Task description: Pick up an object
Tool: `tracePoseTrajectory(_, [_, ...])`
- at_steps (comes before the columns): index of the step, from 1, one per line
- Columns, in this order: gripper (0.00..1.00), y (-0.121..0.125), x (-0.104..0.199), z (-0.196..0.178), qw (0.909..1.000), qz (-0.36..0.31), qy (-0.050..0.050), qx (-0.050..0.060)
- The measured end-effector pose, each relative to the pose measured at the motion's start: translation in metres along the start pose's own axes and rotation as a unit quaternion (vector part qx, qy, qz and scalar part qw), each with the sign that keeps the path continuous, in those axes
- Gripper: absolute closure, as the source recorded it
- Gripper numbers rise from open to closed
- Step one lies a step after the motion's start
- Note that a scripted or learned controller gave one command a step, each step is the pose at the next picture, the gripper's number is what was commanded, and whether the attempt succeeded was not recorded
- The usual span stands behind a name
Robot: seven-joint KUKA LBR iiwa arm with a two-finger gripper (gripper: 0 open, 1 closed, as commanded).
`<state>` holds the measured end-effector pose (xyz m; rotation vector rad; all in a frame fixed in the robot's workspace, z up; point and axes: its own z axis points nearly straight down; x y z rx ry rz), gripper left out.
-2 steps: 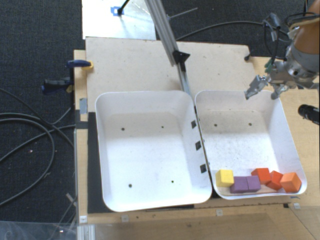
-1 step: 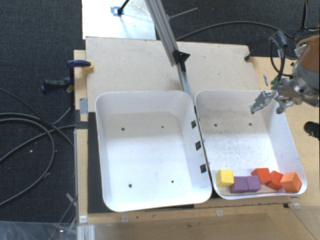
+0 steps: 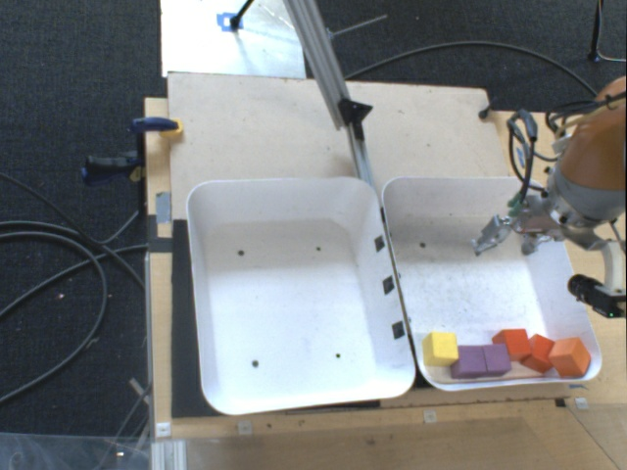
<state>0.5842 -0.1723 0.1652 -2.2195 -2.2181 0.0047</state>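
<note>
Right bin [image 3: 421,213]: gripper [image 3: 493,235] over upper middle floor, holding nothing; finger spread cannot be told. Blocks along near rim, well apart from gripper: yellow [image 3: 441,348], purple [image 3: 480,360], red [image 3: 523,347], orange [image 3: 570,356]. Left bin [image 3: 284,199] alongside.

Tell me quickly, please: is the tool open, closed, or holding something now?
Tool: cannot be told; it hangs over the right bin, away from the blocks.
</note>
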Motion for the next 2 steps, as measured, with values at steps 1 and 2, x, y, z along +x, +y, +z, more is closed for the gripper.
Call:
tracePoseTrajectory(1, [0.0, -0.059, -0.001, 0.078, 1.0, 0.001, 0.0, -0.001])
tracePoseTrajectory(2, [0.0, -0.007, -0.016, 0.074, 1.0, -0.003, -0.002, -0.006])
